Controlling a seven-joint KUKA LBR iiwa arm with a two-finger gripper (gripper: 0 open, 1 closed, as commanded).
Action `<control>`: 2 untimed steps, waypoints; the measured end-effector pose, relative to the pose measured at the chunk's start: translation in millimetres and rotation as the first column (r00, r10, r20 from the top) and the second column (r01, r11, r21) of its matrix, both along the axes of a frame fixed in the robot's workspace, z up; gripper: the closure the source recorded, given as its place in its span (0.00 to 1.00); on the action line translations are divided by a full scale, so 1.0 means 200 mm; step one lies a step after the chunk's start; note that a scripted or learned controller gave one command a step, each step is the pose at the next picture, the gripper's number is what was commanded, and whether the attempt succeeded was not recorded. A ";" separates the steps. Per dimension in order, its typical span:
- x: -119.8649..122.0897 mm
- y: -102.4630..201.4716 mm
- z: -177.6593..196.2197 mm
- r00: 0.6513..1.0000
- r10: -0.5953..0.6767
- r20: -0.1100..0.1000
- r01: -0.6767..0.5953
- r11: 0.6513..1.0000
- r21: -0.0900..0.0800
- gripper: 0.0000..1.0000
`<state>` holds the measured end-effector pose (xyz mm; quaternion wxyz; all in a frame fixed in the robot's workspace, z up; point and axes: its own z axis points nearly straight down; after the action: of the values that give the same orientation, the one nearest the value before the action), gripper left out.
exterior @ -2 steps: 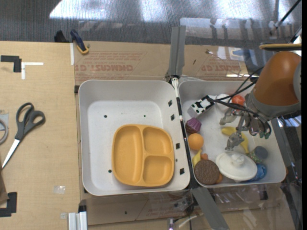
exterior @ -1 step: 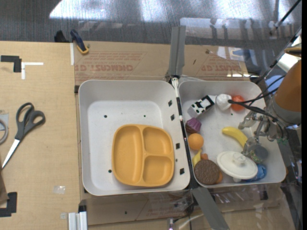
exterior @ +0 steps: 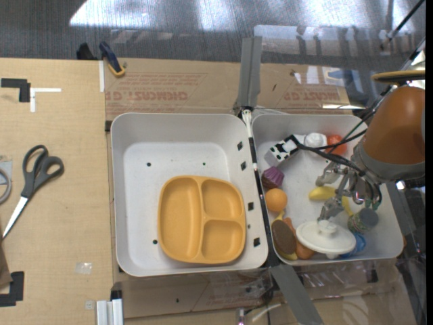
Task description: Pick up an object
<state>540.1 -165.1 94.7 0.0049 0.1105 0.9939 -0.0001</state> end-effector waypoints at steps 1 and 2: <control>0.26 -0.28 0.35 0.981 -0.195 -0.004 0.195 0.981 0.000 0.00; 0.18 -0.25 -0.01 0.960 -0.279 -0.007 0.279 0.960 0.001 0.00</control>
<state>575.3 -214.8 92.7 0.0015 0.2496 0.9684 -0.0002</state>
